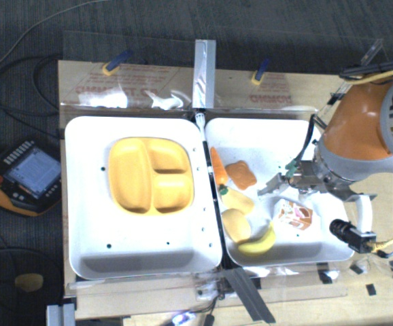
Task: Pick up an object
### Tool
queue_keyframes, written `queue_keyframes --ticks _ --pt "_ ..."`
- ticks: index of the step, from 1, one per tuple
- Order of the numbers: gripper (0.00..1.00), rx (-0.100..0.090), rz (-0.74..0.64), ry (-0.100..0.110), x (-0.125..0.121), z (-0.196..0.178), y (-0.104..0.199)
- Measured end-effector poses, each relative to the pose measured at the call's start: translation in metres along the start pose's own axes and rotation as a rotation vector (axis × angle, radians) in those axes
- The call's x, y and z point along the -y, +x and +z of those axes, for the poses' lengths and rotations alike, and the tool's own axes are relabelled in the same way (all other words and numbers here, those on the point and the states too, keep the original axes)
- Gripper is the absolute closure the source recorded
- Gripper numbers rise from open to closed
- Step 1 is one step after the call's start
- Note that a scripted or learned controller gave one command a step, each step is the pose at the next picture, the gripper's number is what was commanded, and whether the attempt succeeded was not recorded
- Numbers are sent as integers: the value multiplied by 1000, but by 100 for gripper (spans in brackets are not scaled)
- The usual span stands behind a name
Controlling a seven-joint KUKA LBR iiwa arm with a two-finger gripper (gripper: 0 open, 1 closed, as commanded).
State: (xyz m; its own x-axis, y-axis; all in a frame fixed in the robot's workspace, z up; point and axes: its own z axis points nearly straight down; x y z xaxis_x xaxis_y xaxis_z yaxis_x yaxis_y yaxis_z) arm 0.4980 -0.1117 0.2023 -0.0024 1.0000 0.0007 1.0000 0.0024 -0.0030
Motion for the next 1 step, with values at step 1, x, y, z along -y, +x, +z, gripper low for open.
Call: queue_keyframes --ticks 1 --pt "0 -1 36 -1 -31 -47 1"
